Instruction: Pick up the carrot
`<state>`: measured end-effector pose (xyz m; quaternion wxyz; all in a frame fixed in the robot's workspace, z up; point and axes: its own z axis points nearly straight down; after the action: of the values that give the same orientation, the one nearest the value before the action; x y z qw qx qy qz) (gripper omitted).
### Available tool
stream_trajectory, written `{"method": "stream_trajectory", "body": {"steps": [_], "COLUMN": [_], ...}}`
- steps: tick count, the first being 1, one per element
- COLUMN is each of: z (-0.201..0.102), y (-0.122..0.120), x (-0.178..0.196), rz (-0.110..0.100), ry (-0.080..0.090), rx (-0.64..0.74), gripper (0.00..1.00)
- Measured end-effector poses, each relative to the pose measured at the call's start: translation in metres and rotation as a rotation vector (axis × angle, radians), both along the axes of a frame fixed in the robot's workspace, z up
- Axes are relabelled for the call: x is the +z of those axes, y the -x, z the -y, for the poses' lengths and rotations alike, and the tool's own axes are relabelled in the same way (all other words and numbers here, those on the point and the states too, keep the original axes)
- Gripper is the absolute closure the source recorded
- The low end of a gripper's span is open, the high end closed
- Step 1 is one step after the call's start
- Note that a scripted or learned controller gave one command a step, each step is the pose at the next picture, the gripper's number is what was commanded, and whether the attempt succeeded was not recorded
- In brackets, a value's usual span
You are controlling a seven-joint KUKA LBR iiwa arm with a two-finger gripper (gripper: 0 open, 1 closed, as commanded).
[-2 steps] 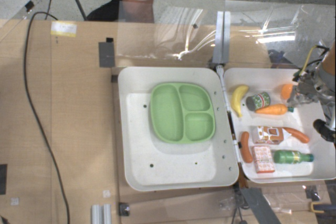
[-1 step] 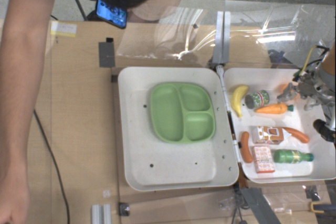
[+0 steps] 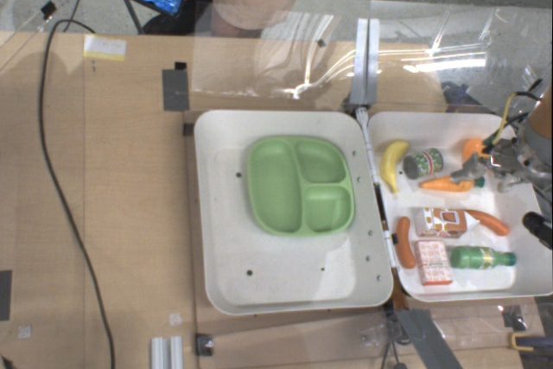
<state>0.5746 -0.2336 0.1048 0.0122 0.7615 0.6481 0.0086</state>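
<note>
The carrot (image 3: pixel 445 183) is a small orange piece lying flat in the right bin (image 3: pixel 518 294), just right of a green-labelled can (image 3: pixel 425 162). It points left, and its right end lies under the tip of my gripper (image 3: pixel 475 172). The gripper reaches in from the right edge, low over the bin and right at that end of the carrot. I cannot make out whether it touches the carrot, and the carrot rests on the bin floor.
The right bin also holds a banana (image 3: pixel 393 162), an orange piece (image 3: pixel 473 148), a brown carton (image 3: pixel 443 222), two sausages (image 3: pixel 403 240) (image 3: pixel 489 223), a red box (image 3: pixel 434 262) and a green bottle (image 3: pixel 480 257). A green divided plate (image 3: pixel 301 186) lies in the left bin (image 3: pixel 285 289).
</note>
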Motion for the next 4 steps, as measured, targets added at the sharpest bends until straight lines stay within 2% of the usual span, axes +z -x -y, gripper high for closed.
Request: {"method": "stream_trajectory", "body": {"steps": [1, 2, 3, 4], "z": [0.001, -0.068, -0.067, -0.033], "y": [-0.002, -0.075, -0.074, -0.069], "x": [0.013, 0.092, 0.092, 0.013], "rz": [0.007, -0.020, -0.021, -0.001], "ry": [0.001, -0.003, -0.003, 0.002], "rx": [0.000, 0.116, 0.115, 0.094], "gripper": [1.00, 1.00, 0.00, 0.00]}}
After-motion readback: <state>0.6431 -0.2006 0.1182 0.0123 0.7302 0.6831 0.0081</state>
